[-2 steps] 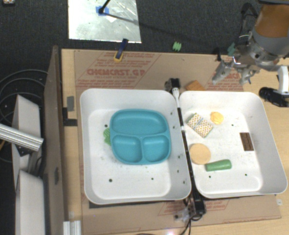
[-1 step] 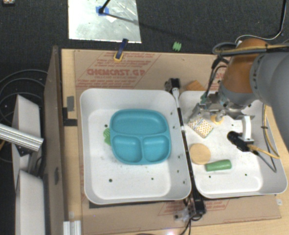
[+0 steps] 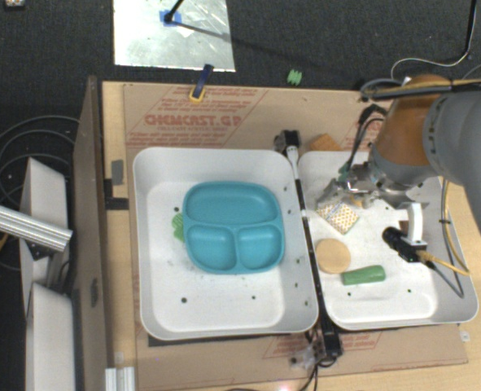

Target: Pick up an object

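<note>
My gripper [image 3: 351, 192] hangs over the upper left part of the right bin [image 3: 448, 300], on the grey arm with its orange band that reaches in from the right. Just below it lies a small tan piece with a checked pattern [image 3: 340, 216], close to or touching the gripper's tip. A round tan disc [image 3: 334, 256] lies further down. To the disc's lower right rests a green cylinder [image 3: 363, 275]. Whether anything is held cannot be made out from above.
The left bin [image 3: 155, 300] holds a blue divided plate [image 3: 233, 226], with a small green thing [image 3: 177, 224] peeking out at the plate's left edge. A dark divider [image 3: 303, 226] runs between the bins. Cardboard lies under both.
</note>
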Motion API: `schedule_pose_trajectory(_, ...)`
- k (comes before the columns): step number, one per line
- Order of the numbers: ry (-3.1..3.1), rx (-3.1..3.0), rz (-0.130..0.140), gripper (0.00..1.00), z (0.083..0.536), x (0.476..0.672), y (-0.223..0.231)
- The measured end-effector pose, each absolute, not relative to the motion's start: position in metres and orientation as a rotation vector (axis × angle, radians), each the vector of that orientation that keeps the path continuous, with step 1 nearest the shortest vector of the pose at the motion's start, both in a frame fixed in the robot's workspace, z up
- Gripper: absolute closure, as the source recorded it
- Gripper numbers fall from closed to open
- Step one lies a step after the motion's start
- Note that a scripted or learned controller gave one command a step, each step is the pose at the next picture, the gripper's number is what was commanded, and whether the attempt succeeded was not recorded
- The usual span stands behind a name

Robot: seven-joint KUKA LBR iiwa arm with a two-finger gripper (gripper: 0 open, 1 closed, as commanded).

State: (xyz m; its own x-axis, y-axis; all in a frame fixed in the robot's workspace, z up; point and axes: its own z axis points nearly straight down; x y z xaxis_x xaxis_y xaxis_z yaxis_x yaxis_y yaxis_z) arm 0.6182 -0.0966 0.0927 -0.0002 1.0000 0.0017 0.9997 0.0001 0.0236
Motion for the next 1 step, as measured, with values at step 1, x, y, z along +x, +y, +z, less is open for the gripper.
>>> schedule_pose_trajectory(1, 2.215, 2.21, 0.026, 0.0, 0.0927, 0.6167, -0.1086)
